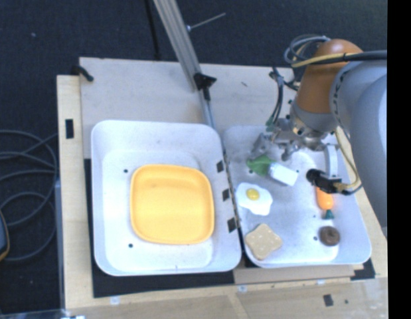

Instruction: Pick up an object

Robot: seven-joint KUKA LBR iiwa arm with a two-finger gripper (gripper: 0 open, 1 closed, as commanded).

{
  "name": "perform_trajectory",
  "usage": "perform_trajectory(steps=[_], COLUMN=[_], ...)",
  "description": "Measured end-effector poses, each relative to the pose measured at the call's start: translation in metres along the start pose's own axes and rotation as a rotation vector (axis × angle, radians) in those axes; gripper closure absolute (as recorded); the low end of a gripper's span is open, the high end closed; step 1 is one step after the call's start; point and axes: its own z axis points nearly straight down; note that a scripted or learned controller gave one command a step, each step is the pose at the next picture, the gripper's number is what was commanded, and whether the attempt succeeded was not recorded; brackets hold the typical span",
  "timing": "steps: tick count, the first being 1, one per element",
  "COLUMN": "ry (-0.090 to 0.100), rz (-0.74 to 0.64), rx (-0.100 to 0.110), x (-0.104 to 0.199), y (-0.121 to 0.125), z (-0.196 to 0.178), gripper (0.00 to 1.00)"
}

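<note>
Pale wooden bench (152, 78) seen from above at a slant, scuffed top, black mat (92, 271) under the fittings. Dark speckled floor (32, 25) all round. Loose black cables (19, 178) coiled on floor at left. Slanted aluminium strut (182, 42) rising from bench top toward upper edge, thin rod beside it. Even, diffuse light; soft shadows.

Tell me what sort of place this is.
Probably a robotics lab's grasping test bench, not a kitchen. Two white bins sit on a board, a robot arm reaches into the right one, and the food there is toys: a fried egg, toast, a carrot.
</note>
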Motion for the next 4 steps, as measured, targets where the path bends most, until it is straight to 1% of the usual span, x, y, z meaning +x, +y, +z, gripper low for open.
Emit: perform_trajectory(steps=[1, 2, 3, 4], ry=[0.000, 0.000, 0.001, 0.001], rz=[0.001, 0.000, 0.000, -0.003], rx=[-0.006, -0.009, -0.007, -0.005], x=[-0.001, -0.002, -0.002, 0.041], y=[0.001, 0.009, 0.009, 0.016], z=[-0.014, -0.059, -0.082, -0.087], gripper=[1.00, 1.00, 1.00, 1.00])
